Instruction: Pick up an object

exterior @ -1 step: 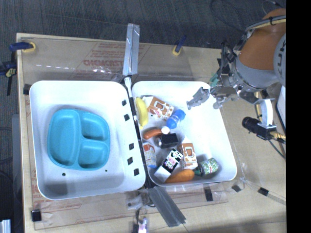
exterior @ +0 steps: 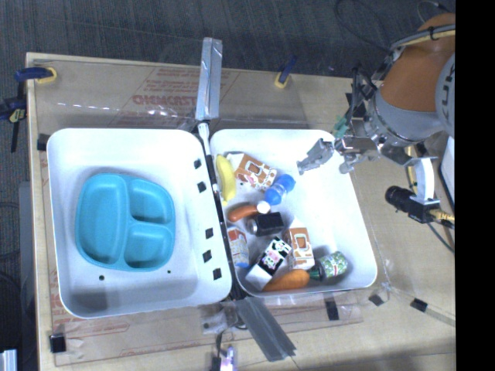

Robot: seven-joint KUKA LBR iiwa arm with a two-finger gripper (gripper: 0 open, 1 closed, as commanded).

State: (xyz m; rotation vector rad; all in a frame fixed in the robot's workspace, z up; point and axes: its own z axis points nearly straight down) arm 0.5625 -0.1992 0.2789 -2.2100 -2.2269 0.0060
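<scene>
The gripper (exterior: 315, 156) hangs over the upper right part of the right bin (exterior: 352, 207), its 2 grey fingers parted with nothing between them. The arm (exterior: 410, 83), grey with an orange band, reaches in beyond the right bin's upper right corner.

Inside the right bin, the objects crowd its left and lower parts, apart from the gripper. Nearest the gripper lies a blue bottle (exterior: 278, 188) with a white cap, and just left of it a brown-and-white carton (exterior: 254, 171). A yellow banana (exterior: 225, 176) rests against the bin's left wall. Below the bottle sit an orange sausage-shaped piece (exterior: 240, 212) and a black can (exterior: 267, 223). Lower still come a brown snack box (exterior: 300, 247), a black-and-white patterned box (exterior: 272, 256), a green can (exterior: 333, 267) near the lower right corner and an orange carrot (exterior: 286, 280) along the bottom wall. A white packet (exterior: 238, 247) leans on the left wall.

Left of the right bin, touching it along a divider, the left bin (exterior: 77, 292) holds a blue 3-compartment tray (exterior: 124, 221).

Both bins sit on a light wooden bench (exterior: 402, 292) under a clear sheet with red print; dark carpet (exterior: 155, 14) lies beyond. A blue clamp (exterior: 31, 74) grips the bench's far left corner.
</scene>
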